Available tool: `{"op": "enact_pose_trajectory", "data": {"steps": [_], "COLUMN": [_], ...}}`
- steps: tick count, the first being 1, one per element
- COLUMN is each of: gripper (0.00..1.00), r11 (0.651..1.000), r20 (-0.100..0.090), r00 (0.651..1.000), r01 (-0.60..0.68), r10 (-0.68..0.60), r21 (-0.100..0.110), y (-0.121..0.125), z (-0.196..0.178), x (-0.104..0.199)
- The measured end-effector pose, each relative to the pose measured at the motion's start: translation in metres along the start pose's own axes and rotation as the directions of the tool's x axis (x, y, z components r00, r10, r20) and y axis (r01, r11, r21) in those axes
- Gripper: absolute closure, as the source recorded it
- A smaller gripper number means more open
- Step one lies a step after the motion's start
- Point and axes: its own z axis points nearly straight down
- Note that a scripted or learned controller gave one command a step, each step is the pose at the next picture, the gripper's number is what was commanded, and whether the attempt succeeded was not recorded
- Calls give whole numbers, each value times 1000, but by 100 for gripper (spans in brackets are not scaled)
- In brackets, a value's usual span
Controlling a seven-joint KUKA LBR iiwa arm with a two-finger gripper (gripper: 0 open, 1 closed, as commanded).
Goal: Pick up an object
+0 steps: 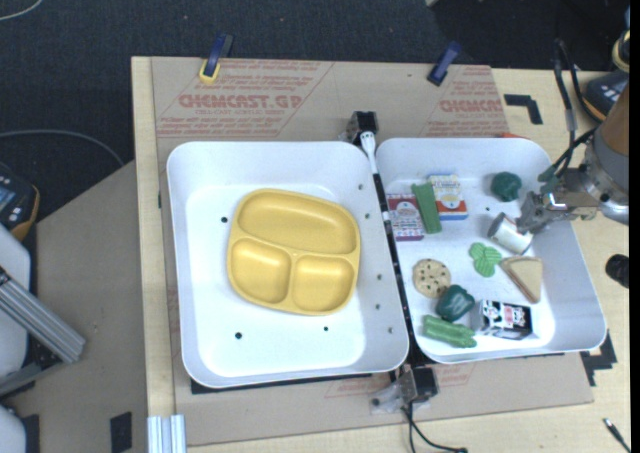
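Observation:
The right bin (pixel 575 271) holds several toy foods: a dark green lump (pixel 506 184), a green stick (pixel 428 207), a red-and-white carton (pixel 404 218), a cookie (pixel 431 276), a light green leaf (pixel 486 259), a tan sandwich wedge (pixel 524 276) and a black-and-white carton (pixel 507 317). A small white-and-grey can (pixel 511 234) lies tilted near the bin's right side. My gripper (pixel 535 211) hangs low over the bin from the right, its tip right at the can's upper end. Whether it touches the can is unclear.
The left bin (pixel 190 241) carries a yellow divided plate (pixel 293 249). A dark green pepper (pixel 456 302) and a green pod (pixel 448 331) lie near the right bin's front. A blue-and-orange carton (pixel 446 193) sits at its back. Clamps (pixel 212 59) hold the board's far edge.

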Motion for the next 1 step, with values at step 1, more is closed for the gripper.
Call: {"op": "enact_pose_trajectory", "data": {"steps": [1], "gripper": [100], "r11": [1000], "r20": [0], "r00": [1000], "r01": [0], "r10": [0], "r21": [-1], "y": [30], "z": [-7], "x": [35]}}
